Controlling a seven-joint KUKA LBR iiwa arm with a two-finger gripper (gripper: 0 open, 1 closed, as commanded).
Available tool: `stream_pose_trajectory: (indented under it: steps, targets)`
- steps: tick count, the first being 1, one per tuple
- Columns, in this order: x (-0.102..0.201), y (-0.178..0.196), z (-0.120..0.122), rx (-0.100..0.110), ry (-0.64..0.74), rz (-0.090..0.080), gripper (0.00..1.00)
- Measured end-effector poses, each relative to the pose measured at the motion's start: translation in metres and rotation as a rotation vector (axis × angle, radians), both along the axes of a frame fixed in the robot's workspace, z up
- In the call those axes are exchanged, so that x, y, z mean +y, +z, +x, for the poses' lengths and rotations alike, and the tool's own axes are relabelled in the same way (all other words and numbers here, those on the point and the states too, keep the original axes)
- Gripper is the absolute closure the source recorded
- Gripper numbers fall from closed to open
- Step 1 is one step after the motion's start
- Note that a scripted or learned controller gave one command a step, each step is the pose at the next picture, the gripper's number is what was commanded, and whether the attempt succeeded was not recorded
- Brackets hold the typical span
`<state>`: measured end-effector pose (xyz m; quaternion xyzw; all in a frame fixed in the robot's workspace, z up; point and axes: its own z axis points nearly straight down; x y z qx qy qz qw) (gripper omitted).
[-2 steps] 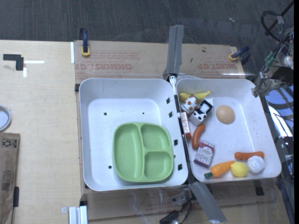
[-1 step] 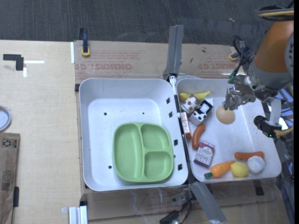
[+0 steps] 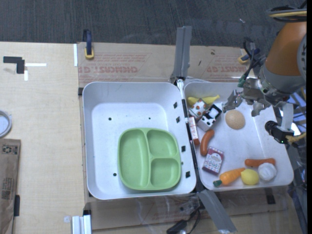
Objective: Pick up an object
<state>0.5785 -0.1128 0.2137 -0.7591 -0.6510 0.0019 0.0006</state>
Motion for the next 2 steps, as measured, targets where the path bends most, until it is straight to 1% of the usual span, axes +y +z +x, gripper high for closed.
stream_pose_trajectory:
  steps: [1,2]
  targets:
    - [0.016,-0.098,0.017,-0.022,0.133,-0.001,0.0]
    - [0.047,-0.022,0.039,-0.003,0.115,0.0,0.0]
